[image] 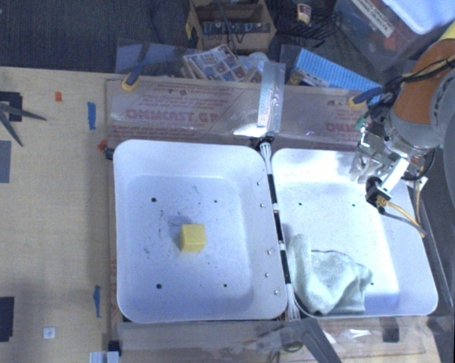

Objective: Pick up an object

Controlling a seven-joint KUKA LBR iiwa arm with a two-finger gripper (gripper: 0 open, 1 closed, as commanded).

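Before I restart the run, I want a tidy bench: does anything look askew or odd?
The cloth lies crumpled in the right bin, bunched against its left wall. The yellow block sits slightly turned in the left bin, whose floor looks scuffed. Nothing is spilled.

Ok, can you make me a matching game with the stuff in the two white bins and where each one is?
Things:
1. yellow block
2. crumpled cloth
3. pincer

Places:
A. over the far right part of the right bin
B. near the middle of the left bin
C. front left of the right bin

Pairs: 1-B, 2-C, 3-A
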